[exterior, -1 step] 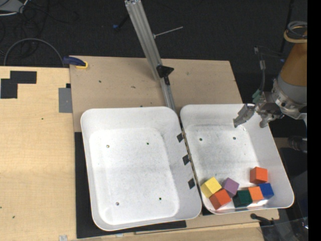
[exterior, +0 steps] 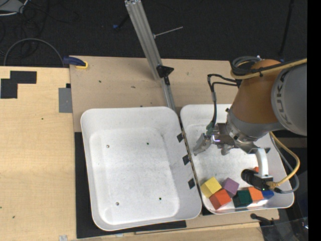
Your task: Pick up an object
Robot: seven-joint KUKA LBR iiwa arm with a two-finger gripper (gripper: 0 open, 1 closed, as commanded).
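The gripper (exterior: 202, 145) hangs low over the right bin (exterior: 198, 115), by its left wall; whether it is parted or closed I cannot tell. Below and right of it lie a yellow block (exterior: 211, 186), red block (exterior: 219, 199), purple block (exterior: 231, 186) and green block (exterior: 243, 198), clustered together.
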